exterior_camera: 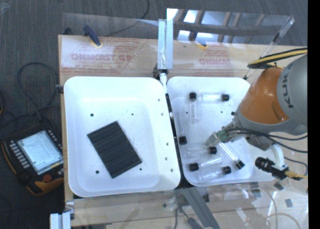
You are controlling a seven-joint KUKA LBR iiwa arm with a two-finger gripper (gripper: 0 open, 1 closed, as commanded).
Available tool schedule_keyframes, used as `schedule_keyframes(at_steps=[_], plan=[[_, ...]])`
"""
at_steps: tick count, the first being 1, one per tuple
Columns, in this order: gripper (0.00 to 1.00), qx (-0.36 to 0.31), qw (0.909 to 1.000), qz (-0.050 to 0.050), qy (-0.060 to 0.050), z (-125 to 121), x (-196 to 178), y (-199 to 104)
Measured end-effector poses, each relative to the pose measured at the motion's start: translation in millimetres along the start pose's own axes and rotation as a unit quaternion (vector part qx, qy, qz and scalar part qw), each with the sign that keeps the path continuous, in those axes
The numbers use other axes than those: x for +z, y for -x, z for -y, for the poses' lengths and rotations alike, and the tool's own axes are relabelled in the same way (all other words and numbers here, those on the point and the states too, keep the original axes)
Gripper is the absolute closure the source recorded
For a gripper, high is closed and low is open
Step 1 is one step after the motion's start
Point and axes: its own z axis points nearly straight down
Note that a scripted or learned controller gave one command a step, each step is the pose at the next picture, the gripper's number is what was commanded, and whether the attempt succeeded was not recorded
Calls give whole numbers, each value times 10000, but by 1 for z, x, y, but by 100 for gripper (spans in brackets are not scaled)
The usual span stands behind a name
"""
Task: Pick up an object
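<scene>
You're getting bright, even overhead light here, so shadows stay soft and faint. The two shallow white plastic bins (pixel 120 85) run nearly blown out, and the clear upright plastic sheet (pixel 225 23) at the back throws window-like glare. The picture's slightly soft overall, so the small clear black-capped tubes (pixel 207 96) look mushy.

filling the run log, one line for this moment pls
arm over right bin | gripper low among clear tubes | dark slab in left bin
</scene>
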Motion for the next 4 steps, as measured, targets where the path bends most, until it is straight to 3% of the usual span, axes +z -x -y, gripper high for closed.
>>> schedule_keyframes(at_steps=[1,2,3,4], plan=[[100,4,10000,-24,-10,-1,-5,0],[100,150,9997,-92,-157,-39,-84,-21],[100,708,9973,-81,-172,-92,-85,-57],[0,712,9973,-77,-172,-92,-85,-57]])
